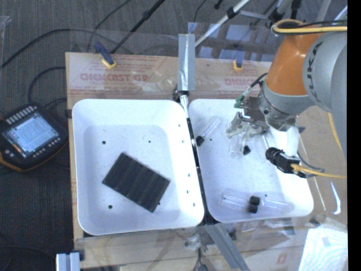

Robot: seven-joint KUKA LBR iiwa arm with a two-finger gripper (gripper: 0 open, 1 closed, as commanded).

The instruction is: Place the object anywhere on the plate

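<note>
I'm looking down into a robotics lab. The grey and orange arm (307, 66) reaches over two white bins (90, 219) on a bench covered with clamped cardboard (130, 75). A teach pendant (29, 135) lies on the dark carpet to one side, its cable trailing away, and light-stand legs (248, 1) cross the floor behind.

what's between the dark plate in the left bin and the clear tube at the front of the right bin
In the camera view, the bins' adjoining rims lie between the dark plate and the clear tube; otherwise bare white floor.
</note>
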